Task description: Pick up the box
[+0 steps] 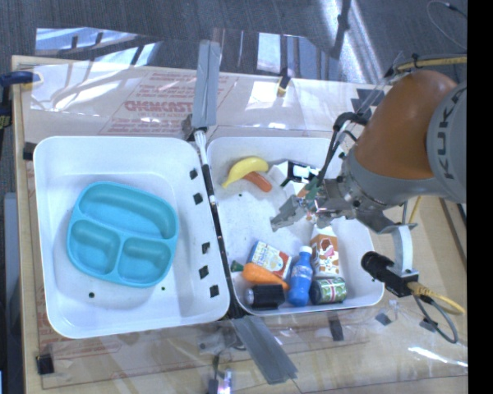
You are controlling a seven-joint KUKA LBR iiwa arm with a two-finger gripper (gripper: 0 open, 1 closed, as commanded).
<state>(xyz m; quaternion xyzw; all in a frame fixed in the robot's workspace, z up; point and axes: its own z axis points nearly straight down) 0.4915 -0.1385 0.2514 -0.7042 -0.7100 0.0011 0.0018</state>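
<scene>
Fingers point(289, 214) hung spread, pinching nothing, above the right bin point(230, 220); the box point(268, 258) lay at their 7 o'clock.

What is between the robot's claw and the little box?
Nothing visible. The two-finger gripper hangs over bare bin floor, and the small orange-and-green carton box lies just below it in the camera view, beside the blue plastic bottle.

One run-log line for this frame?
claw: over right bin, nothing held | box: lying in bin | tray: left bin
</scene>
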